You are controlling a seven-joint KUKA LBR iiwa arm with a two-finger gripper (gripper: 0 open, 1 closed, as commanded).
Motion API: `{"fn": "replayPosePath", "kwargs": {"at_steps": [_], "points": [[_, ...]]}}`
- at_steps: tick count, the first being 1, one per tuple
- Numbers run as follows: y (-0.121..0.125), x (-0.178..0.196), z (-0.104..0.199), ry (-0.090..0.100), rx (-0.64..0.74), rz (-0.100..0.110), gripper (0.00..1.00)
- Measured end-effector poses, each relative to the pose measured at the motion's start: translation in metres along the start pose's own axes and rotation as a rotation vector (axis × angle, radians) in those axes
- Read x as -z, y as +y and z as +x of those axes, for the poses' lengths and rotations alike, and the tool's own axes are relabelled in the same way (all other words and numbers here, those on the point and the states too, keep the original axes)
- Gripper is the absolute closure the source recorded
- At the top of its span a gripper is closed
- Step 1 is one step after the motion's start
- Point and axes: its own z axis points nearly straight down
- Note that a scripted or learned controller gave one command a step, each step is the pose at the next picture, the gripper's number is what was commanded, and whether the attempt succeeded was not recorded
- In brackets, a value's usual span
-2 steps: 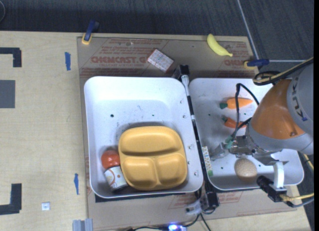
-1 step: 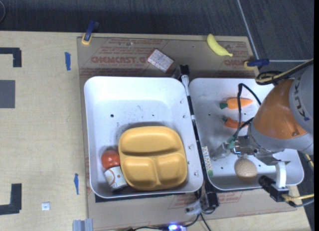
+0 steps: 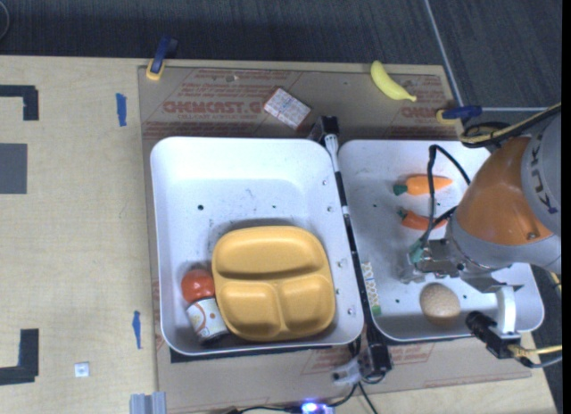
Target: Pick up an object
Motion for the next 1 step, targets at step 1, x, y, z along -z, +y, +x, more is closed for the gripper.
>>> {"fn": "replayPosePath", "kwargs": {"at_steps": [1], "points": [[-0.0001,-0.0001,0.0,0.0,0.0,0.0,0.0]]}}
